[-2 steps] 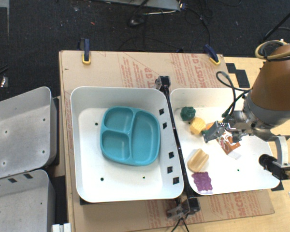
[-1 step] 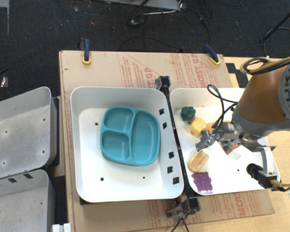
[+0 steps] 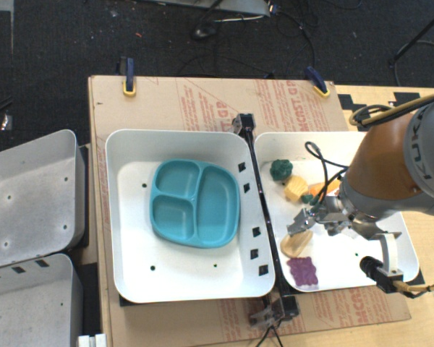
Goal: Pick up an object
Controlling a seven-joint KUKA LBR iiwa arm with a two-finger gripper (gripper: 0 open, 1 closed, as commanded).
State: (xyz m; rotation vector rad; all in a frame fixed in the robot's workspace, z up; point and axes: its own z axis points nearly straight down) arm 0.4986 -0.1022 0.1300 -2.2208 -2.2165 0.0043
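Your desk (image 3: 195, 103) is a brown board with red lettering, held at its far edge by two clamps (image 3: 129, 76). Directly on it sit two white bins side by side, the left bin (image 3: 123, 215) and the right bin (image 3: 333, 279), apparently touching.

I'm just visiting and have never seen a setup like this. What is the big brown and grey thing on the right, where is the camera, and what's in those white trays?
One camera looks down at a slant on a bench with two white bins. The big thing is a robot arm reaching in from the right. Its gripper hangs low over the right bin, just above a tan piece; I cannot tell whether it holds anything. That bin also has a dark green piece, a yellow piece, an orange piece and a purple piece. The left bin holds a teal divided plate.
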